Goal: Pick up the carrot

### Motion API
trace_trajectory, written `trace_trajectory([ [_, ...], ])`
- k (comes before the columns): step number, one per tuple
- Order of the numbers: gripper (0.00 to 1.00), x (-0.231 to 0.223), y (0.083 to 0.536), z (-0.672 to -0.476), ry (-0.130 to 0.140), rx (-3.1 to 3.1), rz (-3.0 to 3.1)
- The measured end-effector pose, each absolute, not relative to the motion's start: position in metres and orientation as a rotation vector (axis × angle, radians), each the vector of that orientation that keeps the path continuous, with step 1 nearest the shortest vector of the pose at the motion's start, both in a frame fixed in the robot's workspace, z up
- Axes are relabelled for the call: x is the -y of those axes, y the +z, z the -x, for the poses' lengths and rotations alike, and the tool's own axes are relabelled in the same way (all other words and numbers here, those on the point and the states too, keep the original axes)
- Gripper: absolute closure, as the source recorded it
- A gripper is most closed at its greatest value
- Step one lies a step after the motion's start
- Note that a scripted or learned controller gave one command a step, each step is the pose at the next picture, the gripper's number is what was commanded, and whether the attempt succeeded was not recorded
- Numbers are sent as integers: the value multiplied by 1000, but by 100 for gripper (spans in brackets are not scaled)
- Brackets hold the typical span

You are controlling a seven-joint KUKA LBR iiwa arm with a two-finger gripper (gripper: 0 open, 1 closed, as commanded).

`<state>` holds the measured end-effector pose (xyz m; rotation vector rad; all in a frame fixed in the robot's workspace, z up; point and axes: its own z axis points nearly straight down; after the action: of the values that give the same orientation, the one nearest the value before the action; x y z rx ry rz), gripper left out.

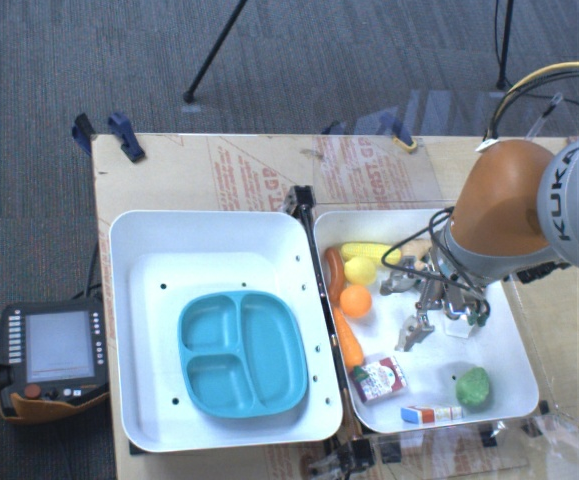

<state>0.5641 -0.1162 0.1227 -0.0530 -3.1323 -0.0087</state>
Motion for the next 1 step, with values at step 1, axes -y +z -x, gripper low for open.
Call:
trace_trajectory([
  [1, 0, 81, 86, -567, 2, 3127, 270],
])
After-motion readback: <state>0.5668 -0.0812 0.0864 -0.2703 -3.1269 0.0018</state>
